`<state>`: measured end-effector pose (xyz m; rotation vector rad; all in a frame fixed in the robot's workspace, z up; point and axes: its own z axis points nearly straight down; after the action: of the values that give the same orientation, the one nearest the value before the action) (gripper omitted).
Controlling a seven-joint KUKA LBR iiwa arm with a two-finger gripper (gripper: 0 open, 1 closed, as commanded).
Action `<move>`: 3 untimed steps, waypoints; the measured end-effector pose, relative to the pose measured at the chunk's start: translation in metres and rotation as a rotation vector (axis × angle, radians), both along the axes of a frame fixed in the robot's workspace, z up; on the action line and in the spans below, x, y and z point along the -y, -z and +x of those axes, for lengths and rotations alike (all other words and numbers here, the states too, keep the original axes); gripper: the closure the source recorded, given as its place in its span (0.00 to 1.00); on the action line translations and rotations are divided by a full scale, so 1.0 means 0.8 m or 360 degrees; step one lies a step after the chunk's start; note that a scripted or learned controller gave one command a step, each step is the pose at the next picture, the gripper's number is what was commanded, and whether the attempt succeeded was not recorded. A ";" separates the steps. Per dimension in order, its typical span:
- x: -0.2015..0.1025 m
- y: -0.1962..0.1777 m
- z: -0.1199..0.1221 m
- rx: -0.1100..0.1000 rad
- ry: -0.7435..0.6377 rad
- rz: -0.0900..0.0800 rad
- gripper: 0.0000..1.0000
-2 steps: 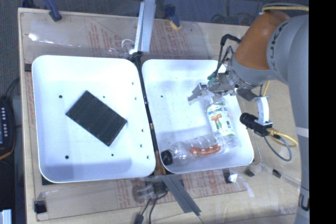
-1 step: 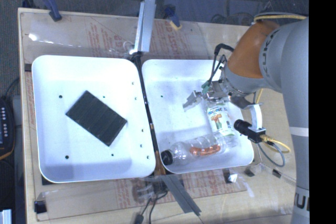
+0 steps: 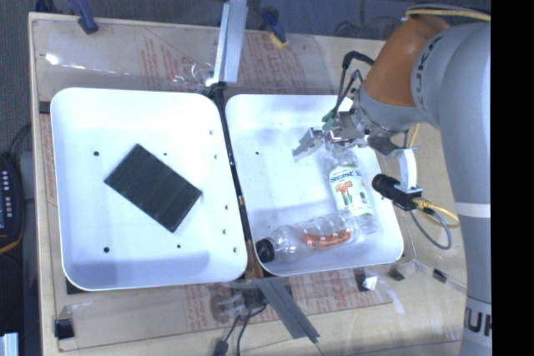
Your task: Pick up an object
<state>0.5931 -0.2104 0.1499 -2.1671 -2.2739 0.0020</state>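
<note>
My gripper (image 3: 321,146) hangs over the upper middle of the right bin (image 3: 250,179), its fingers spread open with nothing between them. One finger (image 3: 302,146) points left. Just below and to the right lies a small white bottle (image 3: 349,189) with a green and orange label, its top close to the gripper. A clear plastic bottle (image 3: 315,235) with a black cap lies along the right bin's front wall. A dark grey rectangular pad (image 3: 153,186) lies flat in the left bin (image 3: 75,254).
The grey arm with its orange band (image 3: 400,62) comes in from the right, above the right bin's back corner. A metal bar (image 3: 229,37) stands behind the divide between the bins. Cables (image 3: 430,217) trail off the right bin's right side.
</note>
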 end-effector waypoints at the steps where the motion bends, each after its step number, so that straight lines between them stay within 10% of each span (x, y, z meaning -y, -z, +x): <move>1: -0.002 0.011 -0.030 -0.0005 -0.0051 0.0003 0.00; 2: 0.000 -0.058 -0.050 0.0002 -0.0103 0.0001 0.00; 3: 0.000 0.019 -0.006 -0.0003 -0.0072 0.0001 0.00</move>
<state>0.5880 -0.2100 0.1344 -2.1136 -2.3213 0.0034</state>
